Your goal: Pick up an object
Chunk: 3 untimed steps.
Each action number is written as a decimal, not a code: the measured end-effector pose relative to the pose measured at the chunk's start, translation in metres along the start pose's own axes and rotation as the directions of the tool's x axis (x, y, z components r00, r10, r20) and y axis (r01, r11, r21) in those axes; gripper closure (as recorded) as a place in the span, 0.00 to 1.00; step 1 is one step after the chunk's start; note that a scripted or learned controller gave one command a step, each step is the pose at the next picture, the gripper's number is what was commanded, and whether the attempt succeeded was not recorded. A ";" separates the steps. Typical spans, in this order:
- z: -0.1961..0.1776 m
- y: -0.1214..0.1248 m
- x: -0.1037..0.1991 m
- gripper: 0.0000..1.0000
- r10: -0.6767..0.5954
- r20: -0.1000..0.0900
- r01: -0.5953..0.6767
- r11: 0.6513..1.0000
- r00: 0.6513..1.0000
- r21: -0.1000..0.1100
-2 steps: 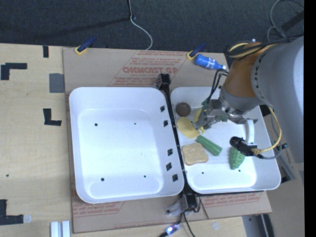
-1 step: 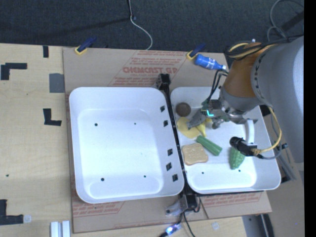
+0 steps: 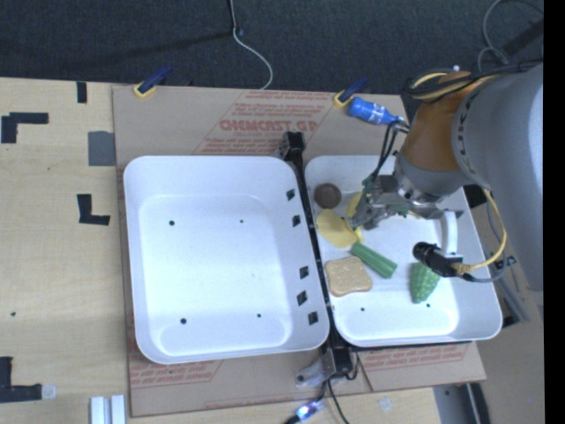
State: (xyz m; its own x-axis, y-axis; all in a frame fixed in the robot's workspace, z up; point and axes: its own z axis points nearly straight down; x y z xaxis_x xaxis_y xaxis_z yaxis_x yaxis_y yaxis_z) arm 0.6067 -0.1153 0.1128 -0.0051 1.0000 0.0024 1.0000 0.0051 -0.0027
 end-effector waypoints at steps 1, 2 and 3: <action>0.027 -0.125 0.003 1.00 0.011 0.004 -0.011 1.000 1.000 -0.006; -0.042 -0.046 0.018 1.00 -0.001 0.004 0.001 1.000 1.000 -0.013; -0.188 0.005 0.045 1.00 -0.002 0.004 0.002 1.000 1.000 -0.022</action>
State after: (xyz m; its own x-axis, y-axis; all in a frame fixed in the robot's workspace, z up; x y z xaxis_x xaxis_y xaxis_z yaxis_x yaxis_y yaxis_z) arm 0.6116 -0.0707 0.3009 -0.0069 1.0000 -0.0021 0.9998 0.0069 0.0190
